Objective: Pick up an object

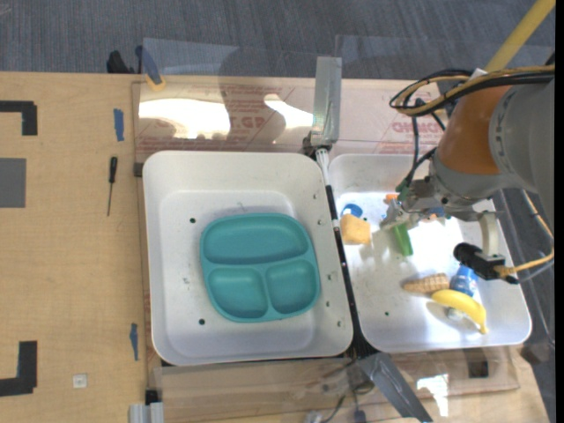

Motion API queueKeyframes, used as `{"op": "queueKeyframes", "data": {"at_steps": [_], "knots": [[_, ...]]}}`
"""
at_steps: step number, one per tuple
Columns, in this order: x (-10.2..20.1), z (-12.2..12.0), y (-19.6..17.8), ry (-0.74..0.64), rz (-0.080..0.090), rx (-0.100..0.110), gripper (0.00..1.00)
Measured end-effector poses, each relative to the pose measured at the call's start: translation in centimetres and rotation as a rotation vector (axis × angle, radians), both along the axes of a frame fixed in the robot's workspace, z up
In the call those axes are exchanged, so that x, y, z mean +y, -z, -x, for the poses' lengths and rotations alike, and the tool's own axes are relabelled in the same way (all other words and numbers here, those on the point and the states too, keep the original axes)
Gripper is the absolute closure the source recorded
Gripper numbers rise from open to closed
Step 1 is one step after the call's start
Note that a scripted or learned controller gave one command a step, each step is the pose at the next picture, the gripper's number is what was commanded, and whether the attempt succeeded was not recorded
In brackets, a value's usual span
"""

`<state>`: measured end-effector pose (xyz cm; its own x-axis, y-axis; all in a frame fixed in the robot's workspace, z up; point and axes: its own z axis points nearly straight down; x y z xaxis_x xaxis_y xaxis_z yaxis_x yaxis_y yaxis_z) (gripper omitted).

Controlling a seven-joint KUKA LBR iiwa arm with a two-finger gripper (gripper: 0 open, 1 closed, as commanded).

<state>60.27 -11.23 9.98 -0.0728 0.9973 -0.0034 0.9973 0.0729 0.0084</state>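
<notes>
Gripper (398, 221) blurred above green object (404, 240), grasp unclear.

Camera: a single fixed view, mounted above the table (62, 263) and looking down at a slant.
Facing: toward the two white bins, the left bin (167, 192) near mid-frame and the right bin (511, 324) toward the right side.
Far edge: grey floor runs across the top of the frame, beyond the table.
Distance: moderate; both bins fit whole, with bare table wide on the left.
Arm side: the arm (493, 135) enters from the right edge.
Shared coverage: one view, so nothing overlaps.
</notes>
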Motion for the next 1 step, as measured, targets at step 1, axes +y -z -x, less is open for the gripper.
{"op": "queueKeyframes", "data": {"at_steps": [1], "knots": [[5.75,3.13,-12.93,0.037,-0.004,-0.005,1.0]]}}
